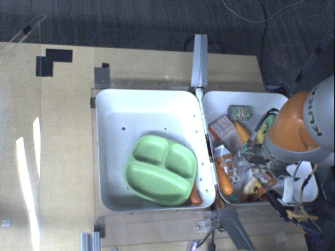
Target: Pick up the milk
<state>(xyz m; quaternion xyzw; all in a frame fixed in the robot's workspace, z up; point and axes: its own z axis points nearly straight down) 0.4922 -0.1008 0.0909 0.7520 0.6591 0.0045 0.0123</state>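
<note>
The grey arm with its orange band comes in from three o'clock and bends over the right bin. Its claw sits low among the clutter near the middle of that bin, and I cannot tell whether it is wide or narrow, nor whether anything is between its tips.

The milk, as best I can tell the white carton with orange-red print, lies on its side toward nine o'clock in the right bin, just beside the wall shared with the left bin. It is near the claw, at the claw's nine o'clock; whether they touch is unclear.

Around it: a carrot at its six o'clock, a pinkish box at its twelve o'clock, and a green can toward twelve o'clock of the bin. Small mixed items at the bin's six o'clock are too jumbled to name.

The left bin holds a green divided plate, upside down, toward its five o'clock corner. Both bins sit on the pale wooden tabletop.
</note>
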